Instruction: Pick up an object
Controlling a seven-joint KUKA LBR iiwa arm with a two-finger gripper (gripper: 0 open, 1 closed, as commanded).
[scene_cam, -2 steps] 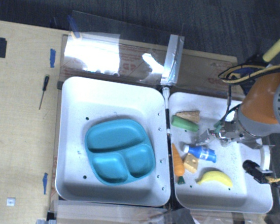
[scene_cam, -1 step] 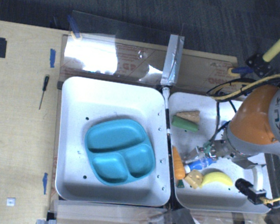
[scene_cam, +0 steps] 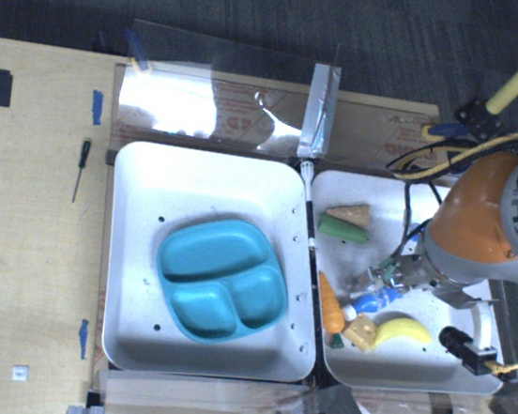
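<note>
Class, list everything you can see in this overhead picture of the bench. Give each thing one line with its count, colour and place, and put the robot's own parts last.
left bin: 1, white, left half of the bench
right bin: 1, white, beside the left bin
divided tray: 1, blue, three compartments, in the left bin
green piece: 1, green, far part of the right bin
tan piece: 1, tan, just behind the green piece
carrot: 1, orange, along the right bin's left wall
banana: 1, yellow, near part of the right bin
beige lump: 1, beige, left of the banana
blue item: 1, blue, below the gripper; kind unclear
arm: 1, grey with orange band, over the right bin
gripper: 1, dark metal, low in the right bin
</note>
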